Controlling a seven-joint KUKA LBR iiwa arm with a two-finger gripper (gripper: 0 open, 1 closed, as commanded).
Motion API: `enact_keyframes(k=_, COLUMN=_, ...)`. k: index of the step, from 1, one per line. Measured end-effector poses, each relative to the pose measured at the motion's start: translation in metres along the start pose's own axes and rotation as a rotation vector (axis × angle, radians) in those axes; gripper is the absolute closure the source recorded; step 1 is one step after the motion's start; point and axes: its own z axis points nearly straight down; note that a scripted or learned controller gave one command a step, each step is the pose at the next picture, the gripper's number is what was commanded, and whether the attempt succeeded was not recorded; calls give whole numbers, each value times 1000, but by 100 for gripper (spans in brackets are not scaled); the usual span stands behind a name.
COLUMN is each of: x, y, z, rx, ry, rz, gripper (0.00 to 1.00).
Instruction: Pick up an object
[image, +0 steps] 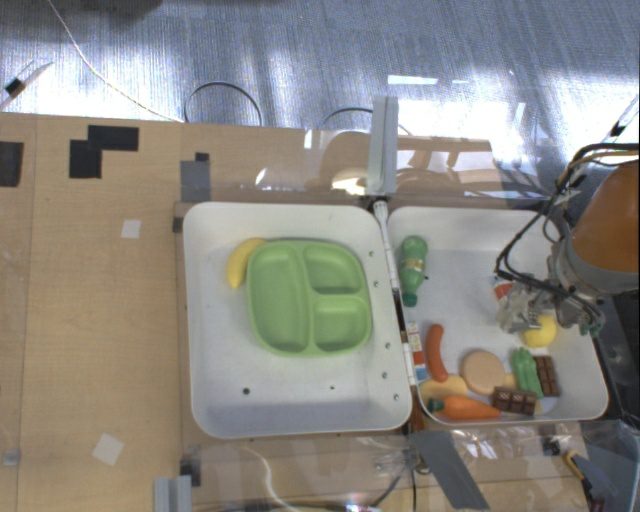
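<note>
My gripper (524, 314) hangs low over the right side of the right bin (470, 262), below the grey arm with its orange band (612, 225). A small yellow round item (542, 334) lies right under it, partly hidden by it. A bit of a red item (503, 291) peeks out at the gripper's left. Whether the gripper touches either one is hidden. Near the front of the bin lie a green vegetable (525, 368), two chocolate bars (546, 374) (513, 402), a tan round cookie (483, 371), a carrot (470, 407) and a red sausage (435, 351). A green bottle (411, 266) lies at the bin's left.
The left bin (215, 380) holds a green divided plate (306, 297) with a banana (240, 262) at its left edge. A rail with a grey post (382, 145) separates the bins. Black cables (530, 235) loop beside the wrist.
</note>
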Motion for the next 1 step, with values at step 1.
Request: enact_keyframes(k=1, x=-80, y=30, z=-39, rx=-3, ry=18, rz=219, gripper=100)
